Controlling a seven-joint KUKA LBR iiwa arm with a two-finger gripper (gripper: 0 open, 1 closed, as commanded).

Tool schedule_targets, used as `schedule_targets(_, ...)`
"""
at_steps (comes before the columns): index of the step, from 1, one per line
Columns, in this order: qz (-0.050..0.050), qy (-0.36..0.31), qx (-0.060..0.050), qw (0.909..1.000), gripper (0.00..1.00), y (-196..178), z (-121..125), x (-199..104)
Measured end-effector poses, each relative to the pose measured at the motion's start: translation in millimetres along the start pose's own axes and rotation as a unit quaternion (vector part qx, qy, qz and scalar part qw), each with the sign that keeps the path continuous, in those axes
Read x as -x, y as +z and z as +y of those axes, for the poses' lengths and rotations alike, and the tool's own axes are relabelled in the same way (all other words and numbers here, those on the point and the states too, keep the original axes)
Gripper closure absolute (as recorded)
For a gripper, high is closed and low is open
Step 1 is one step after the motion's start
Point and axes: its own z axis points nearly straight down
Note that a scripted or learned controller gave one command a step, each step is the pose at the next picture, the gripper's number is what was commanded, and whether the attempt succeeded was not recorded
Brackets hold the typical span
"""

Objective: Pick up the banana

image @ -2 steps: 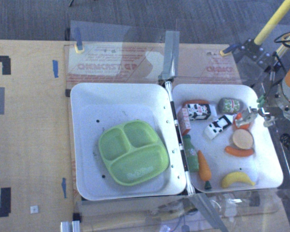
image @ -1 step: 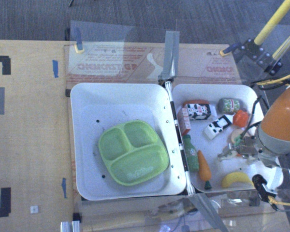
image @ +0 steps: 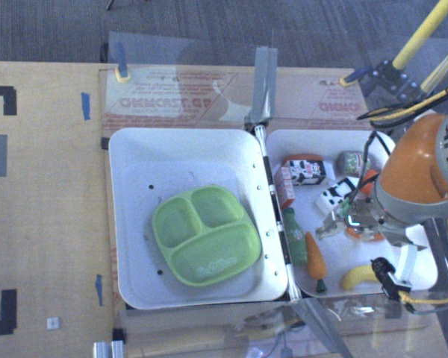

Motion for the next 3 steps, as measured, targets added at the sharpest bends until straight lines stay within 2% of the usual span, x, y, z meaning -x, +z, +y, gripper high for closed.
schedule_targets(1, 0.0, 0.142, 0.001, 0.9898, 0.0, 20.6, -20.3, -18.1)
schedule_targets(2, 0.0, 0.143, 0.003, 0.9897, 1.0, 10.6, -19.8, -17.8)
schedule_targets(3, 0.0, 0.165, -0.002, 0.9863, 1.0, -76.9, 13.7, -89.6)
